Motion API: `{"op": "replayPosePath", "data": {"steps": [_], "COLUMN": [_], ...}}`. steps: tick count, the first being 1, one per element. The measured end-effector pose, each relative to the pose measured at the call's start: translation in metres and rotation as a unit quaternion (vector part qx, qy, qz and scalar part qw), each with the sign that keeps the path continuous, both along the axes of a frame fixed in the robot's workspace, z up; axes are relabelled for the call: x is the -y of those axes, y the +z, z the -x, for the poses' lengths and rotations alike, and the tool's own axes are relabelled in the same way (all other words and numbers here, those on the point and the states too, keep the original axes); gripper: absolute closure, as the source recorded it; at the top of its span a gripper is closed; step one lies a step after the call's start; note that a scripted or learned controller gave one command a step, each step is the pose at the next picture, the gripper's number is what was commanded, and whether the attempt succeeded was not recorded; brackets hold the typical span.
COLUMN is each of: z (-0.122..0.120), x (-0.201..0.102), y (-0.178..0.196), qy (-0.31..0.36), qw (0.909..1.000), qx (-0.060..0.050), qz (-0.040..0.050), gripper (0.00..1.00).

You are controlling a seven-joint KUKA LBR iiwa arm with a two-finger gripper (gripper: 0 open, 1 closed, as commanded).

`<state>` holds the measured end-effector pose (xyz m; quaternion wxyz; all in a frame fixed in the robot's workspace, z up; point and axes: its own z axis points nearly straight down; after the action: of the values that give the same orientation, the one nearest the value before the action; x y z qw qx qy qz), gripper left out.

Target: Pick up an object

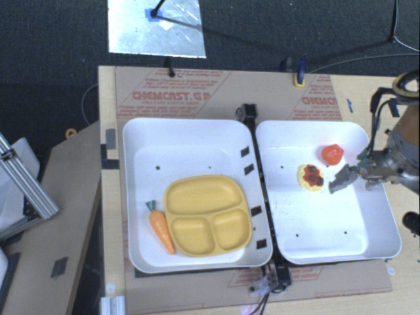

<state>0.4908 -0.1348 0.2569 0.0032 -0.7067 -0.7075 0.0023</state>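
The left bin (138, 143) holds a toy carrot (159, 228) lying right beside a yellow plate (207, 214) with three parts; both sit low in the bin, maybe just dropped there; the right bin (354, 241) holds a small yellow food toy (311, 176) and a red toy (332, 153) close together; the gripper (342, 178) hangs just beside the yellow one, holding nothing; whether it is apart or together I cannot tell; the board (197, 90) under the bins says CHEMCAST GP in red.

A desk (197, 90) topped with printed brown sheeting carries two shallow white bins touching side by side: left bin (141, 195), right bin (374, 241).
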Motion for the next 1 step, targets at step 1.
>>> {"op": "replayPosePath", "data": {"steps": [1], "z": [-0.0019], "x": [-0.0002], "y": [0.0044], "qy": [0.001], "qw": [1.0], "qx": [0.005], "qz": [0.001], "gripper": [0.0]}}
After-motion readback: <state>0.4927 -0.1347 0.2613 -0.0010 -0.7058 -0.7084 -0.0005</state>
